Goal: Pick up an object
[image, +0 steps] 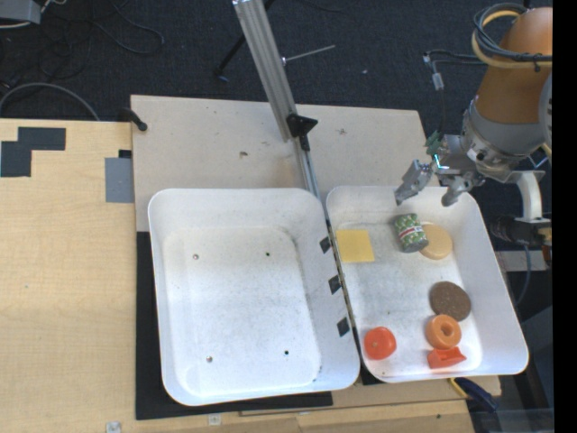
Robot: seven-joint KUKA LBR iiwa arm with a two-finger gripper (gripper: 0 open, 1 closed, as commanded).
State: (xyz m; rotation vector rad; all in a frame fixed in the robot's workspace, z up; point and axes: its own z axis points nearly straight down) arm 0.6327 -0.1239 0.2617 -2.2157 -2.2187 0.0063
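Nearest the camera, along the front of the right bin [505, 332], sit a red tomato-like piece [380, 343] and an orange ring-shaped toy [444, 331] with a red piece [446, 358] touching its near side; just behind them lies a flat brown disc [449, 300]. Farther back, a yellow square slab [354, 245] lies close to the wall shared with the left bin [171, 242], and to its right a small green patterned can [409, 233] lies tipped against a pale tan round piece [436, 242], the two touching. Farthest back, the gripper [433, 186] hangs above the bin's rear rim with its two fingers spread apart and nothing between them. The relation that matters is short: the can is the object nearest the jaws, lying just toward the camera and slightly left of them. Its long axis seems to run roughly front to back, so the fingers would likely close best across its sides, though the tan piece crowds its right flank.
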